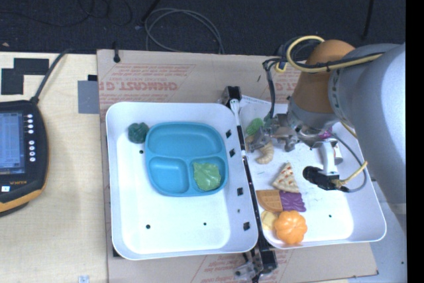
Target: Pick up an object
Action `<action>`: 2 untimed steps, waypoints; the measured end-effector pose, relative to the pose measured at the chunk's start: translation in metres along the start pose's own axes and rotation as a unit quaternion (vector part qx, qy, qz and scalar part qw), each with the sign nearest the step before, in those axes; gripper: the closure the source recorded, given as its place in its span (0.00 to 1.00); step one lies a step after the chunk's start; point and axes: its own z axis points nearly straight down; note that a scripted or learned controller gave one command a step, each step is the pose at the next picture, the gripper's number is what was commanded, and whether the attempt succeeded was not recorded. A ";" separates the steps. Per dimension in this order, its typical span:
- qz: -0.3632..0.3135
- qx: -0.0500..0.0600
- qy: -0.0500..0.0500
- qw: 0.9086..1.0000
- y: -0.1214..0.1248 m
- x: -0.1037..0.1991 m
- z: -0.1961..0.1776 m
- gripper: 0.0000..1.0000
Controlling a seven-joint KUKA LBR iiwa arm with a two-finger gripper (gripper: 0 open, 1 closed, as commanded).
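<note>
Camera view from above the bench: the grey arm reaches into the right bin (361, 225), its gripper (268, 137) low over the bin's upper left corner; whether it is wide or narrow cannot be told. Just below the gripper lies a pale, peanut-shaped piece (265, 154), with a green leafy item (254, 127) at the bin's left wall beside it. Toward the bin's middle rests a triangular pizza slice (286, 177), speckled red on tan. Near the lower left corner sit a brown cracker (269, 199), a purple piece (292, 201) and a ribbed orange pumpkin (290, 226), close together. In the left bin (172, 235) a blue divided plate (179, 159) carries a light green lump (207, 176) in its lower right compartment; a dark green ball (138, 132) lies off the plate's upper left corner.
</note>
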 end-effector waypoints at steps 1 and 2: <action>0.002 0.004 0.002 1.000 -0.004 0.000 -0.009 1.00; 0.000 0.001 0.003 1.000 -0.029 0.042 -0.127 1.00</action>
